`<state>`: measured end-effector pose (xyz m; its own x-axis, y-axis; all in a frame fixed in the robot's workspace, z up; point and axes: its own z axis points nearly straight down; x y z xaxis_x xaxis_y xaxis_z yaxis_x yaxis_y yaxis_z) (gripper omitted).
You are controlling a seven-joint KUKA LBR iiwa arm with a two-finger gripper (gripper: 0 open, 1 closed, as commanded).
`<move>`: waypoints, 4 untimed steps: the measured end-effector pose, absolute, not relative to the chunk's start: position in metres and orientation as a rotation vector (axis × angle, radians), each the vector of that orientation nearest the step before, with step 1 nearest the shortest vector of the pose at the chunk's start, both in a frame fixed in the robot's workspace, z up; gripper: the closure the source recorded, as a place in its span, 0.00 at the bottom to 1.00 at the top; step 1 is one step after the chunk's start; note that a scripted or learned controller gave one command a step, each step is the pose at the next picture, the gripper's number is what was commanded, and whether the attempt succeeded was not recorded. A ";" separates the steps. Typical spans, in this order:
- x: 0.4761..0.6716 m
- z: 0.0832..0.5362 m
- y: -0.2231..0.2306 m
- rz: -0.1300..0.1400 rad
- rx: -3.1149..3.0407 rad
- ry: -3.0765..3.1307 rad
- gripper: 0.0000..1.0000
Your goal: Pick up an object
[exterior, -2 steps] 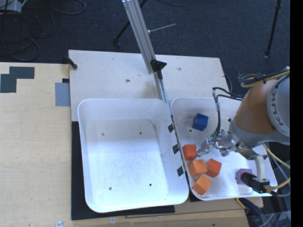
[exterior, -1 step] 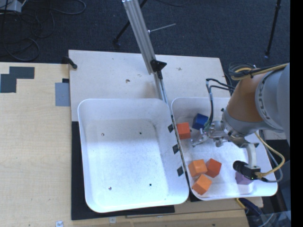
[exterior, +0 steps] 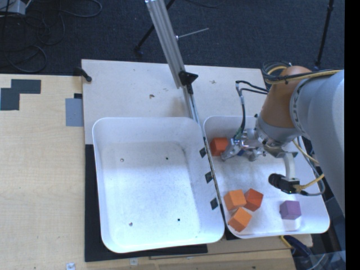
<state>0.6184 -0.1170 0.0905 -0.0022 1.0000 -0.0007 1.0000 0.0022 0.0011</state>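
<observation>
The right bin (exterior: pixel 315 221) holds several blocks. A red-orange block (exterior: pixel 219 146) lies at its far left, near the divider. Two orange blocks (exterior: pixel 235 199) (exterior: pixel 241 219) and a red block (exterior: pixel 254 199) cluster near the front left. A purple block (exterior: pixel 290 210) sits at the front right. My gripper (exterior: pixel 236 148) reaches down into the right bin, its metal fingers just right of the red-orange block, close to it or touching it. No block shows between the fingers.
The left bin (exterior: pixel 112 151) lies beside the right one, with black clips (exterior: pixel 208 176) along the shared wall. A slanted aluminium bar (exterior: pixel 169 44) rises from behind the bins. Cables (exterior: pixel 304 184) loop off the wrist over the right bin.
</observation>
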 end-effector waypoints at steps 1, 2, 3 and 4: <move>0.644 0.090 -0.098 -0.012 2.225 2.230 0.00; 0.660 0.090 -0.104 -0.054 2.242 2.266 0.00; 0.655 0.096 -0.107 -0.080 2.242 2.278 1.00; 0.627 0.195 -0.051 0.006 2.216 2.227 1.00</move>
